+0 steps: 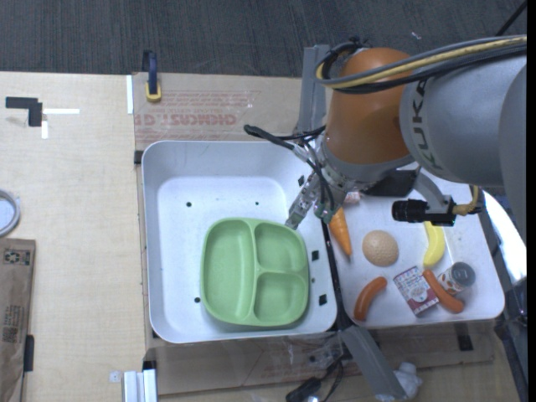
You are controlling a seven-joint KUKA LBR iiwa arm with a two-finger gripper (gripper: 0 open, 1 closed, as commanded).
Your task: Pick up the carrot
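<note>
The carrot (340,233) is a small orange cone with its tip pointing down. It is at the left edge of the right bin (490,304), close to the wall shared by the two bins. My gripper (311,206) hangs under the arm's orange band, just up and left of the carrot's thick end, over that shared wall. The thick end reaches right up to the gripper's body. Whether the carrot is held or only lies beside the gripper is hidden by the wrist.
A green divided plate (255,270) lies in the left bin (167,224). In the right bin are a beige ball (379,247), a banana (433,243), two red sausages (368,297), a small red-and-white carton (416,290) and a can (461,273). The arm covers the right bin's back.
</note>
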